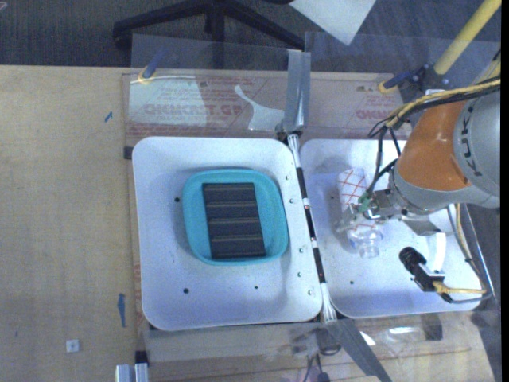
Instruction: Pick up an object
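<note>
Clear plastic cup in right bin, gripper just above it, finger state impossible to tell.

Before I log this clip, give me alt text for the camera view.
A grey and orange robot arm reaches from the right into the right bin, its pincer low over a clear crumpled plastic item beside a red-checked wrapper. The left bin holds a teal tray with a dark ribbed insert.
</note>
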`<state>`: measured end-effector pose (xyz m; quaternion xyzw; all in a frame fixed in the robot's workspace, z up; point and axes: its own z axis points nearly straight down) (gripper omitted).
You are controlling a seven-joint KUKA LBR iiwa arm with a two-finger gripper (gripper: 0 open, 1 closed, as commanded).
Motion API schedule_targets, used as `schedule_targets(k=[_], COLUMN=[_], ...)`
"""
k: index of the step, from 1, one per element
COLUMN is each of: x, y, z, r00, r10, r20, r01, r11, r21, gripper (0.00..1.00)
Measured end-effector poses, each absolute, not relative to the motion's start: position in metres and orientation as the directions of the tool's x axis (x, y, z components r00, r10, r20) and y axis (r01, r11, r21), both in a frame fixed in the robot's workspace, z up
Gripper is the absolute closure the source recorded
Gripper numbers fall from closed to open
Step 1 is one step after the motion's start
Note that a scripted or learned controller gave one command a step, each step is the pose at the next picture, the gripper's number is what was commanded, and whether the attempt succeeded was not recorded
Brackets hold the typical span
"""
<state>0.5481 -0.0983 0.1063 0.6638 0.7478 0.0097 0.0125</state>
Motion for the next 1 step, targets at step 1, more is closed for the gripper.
schedule_targets(k=[1], x=[0.5754], y=[-0.0453], z=[0.1841], r00=[-0.122], r10=[0.992], r20=[0.0], r01=[0.992], r11=[0.122], r21=[0.0], gripper=[1.0])
